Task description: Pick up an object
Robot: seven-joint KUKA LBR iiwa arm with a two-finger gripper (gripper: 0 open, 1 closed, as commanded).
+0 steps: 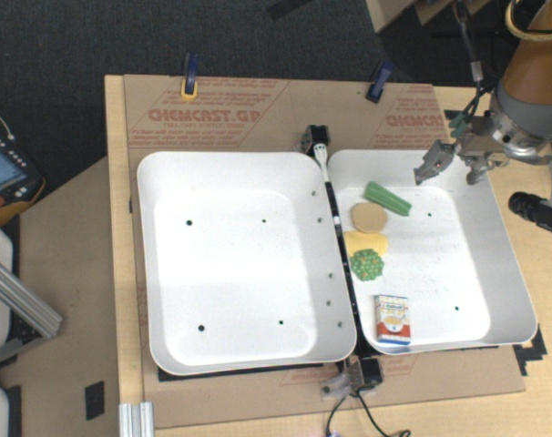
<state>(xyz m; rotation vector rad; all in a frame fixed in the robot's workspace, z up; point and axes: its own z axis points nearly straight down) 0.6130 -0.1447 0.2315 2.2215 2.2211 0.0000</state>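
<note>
Objects for picking lie clustered along the left side of the right bin [476,244], close to the divider that separates it from the left bin [167,244]: a green stick [388,198] lying at a slant, a tan disc [369,218] touching its lower end, a yellow piece [367,242] just below that, a green knobbly ball [366,264] against the yellow piece, and a small red, white and blue carton [393,320] apart from the rest near the bin's front wall. No single target marked out by the task, so any of these would serve. Gripper [452,165] poised over the right bin's far corner, well apart from every object, fingers [433,165] spread with open space between them and nothing held. Arm entering from the right, orange band [535,71] above the grey wrist, tool pointing down and a little leftward toward the bin. Likely trouble ahead: with four items packed touching one another, a descent into the cluster could land a fingertip on top of a neighbour rather than beside the target, or nudge the pile against the divider; closing there might catch two things or squeeze one out sideways. The ball looks apt to roll away from a pinch, the disc low and flat enough to slip under the fingers. Carton the safer choice by position, though close to the front wall, leaving little room for a finger on that side.
</note>
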